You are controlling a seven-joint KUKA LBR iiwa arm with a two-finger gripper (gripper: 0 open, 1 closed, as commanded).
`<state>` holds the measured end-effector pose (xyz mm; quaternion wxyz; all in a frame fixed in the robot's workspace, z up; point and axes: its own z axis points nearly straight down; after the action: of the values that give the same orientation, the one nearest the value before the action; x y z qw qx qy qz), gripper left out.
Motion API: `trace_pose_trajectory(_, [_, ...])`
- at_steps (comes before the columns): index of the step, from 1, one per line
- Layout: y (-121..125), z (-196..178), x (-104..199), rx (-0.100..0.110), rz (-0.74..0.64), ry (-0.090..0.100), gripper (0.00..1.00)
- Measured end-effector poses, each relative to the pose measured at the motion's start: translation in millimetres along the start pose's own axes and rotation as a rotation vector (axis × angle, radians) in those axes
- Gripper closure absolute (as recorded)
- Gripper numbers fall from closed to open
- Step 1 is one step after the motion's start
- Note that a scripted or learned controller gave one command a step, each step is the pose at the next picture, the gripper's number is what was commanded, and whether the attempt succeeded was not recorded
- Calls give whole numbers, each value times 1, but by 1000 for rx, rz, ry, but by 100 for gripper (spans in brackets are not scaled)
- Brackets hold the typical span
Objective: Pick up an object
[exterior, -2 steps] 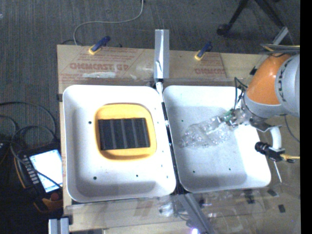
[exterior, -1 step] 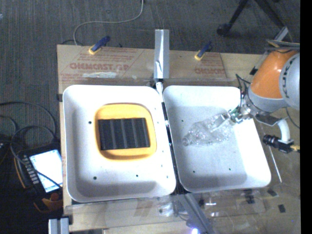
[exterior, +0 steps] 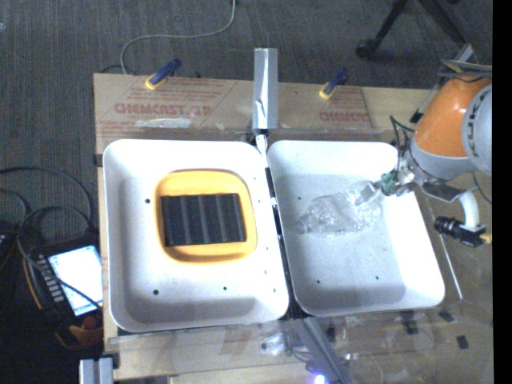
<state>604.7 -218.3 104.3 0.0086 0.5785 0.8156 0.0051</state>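
— Two white bins sit side by side; what's inside?
— Left bin: yellow tray. Right bin: clear plastic bottle, lying mid-bin.
— Gripper?
— At the bottle's right end; grip impossible to judge.

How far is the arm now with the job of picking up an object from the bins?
Done: the gripper has reached the right white bin, beside the crumpled clear plastic object.
In hand: it appears to touch that object's right end; a grasp cannot be confirmed.
Left: lifting. The plastic lies on the bin floor, and the yellow tray with dark slats sits untouched in the left bin.
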Motion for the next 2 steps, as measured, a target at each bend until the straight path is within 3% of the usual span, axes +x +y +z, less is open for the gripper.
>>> trace_pose_trajectory(1, [56,-75,25,19,195,4,100])
trace_pose_trajectory(2, [55,0,98,15,38,-6,100])
